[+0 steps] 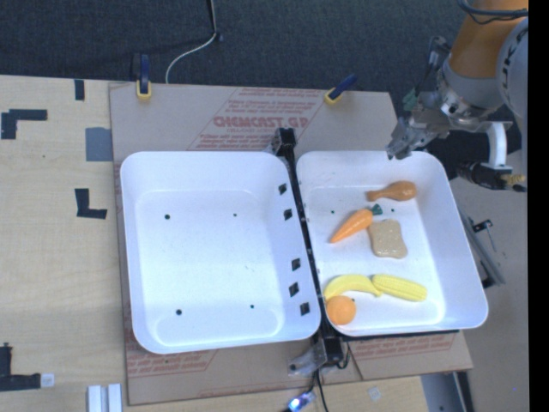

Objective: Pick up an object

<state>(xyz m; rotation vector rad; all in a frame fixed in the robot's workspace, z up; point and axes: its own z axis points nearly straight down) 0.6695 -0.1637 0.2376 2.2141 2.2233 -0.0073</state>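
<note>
Toy foods lie in the right bin (459,256): a drumstick (395,192) near the far wall; a carrot (353,225) just beside a tan bread slice (388,239); a banana (352,285) touching a corn cob (399,287); an orange (341,311) at the near corner; my end effector (400,148) hangs over the far right rim, nothing visibly in it; how wide it stands I cannot tell; the left bin (137,178) sits alongside.
</note>
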